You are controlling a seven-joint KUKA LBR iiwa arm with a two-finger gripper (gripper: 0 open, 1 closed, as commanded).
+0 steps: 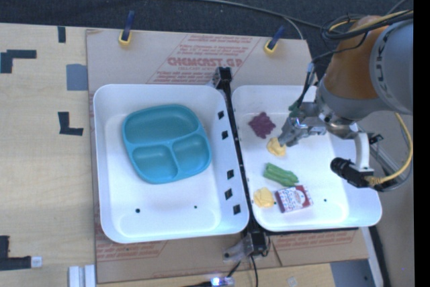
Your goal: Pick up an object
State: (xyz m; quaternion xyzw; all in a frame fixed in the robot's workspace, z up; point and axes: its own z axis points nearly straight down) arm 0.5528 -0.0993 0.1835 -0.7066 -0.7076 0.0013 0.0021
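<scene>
Two shallow white bins sit side by side on a cardboard sheet (201,57) over the wooden table (40,144).

Nearest the camera, right bin (363,215): a red-and-white packet (293,199) lies flat by the front wall, with a small yellow piece (264,197) just beside it on its left. Behind these lies a green object (281,175), lengthwise at a slant, apart from both.

Mid right bin: a second small yellow piece (276,147) rests on the bin floor. The gripper (290,136) hangs directly over its right edge, fingers pointing down and left; whether they touch the piece, or how far apart they stand, cannot be told from this angle. Nothing is seen lifted between them. A purple object (261,124) lies just beyond the yellow piece, near the divider between the bins.

Left bin (107,165): one teal divided plate (166,142) with three compartments, tilted slightly, roughly central.

Right side: the grey arm (396,70) with its orange band (349,70) reaches in above the right bin.

Far edge: two yellow-tipped clamps (125,33) (272,44) hold the cardboard's back edge; black cables run across the dark floor beyond.
</scene>
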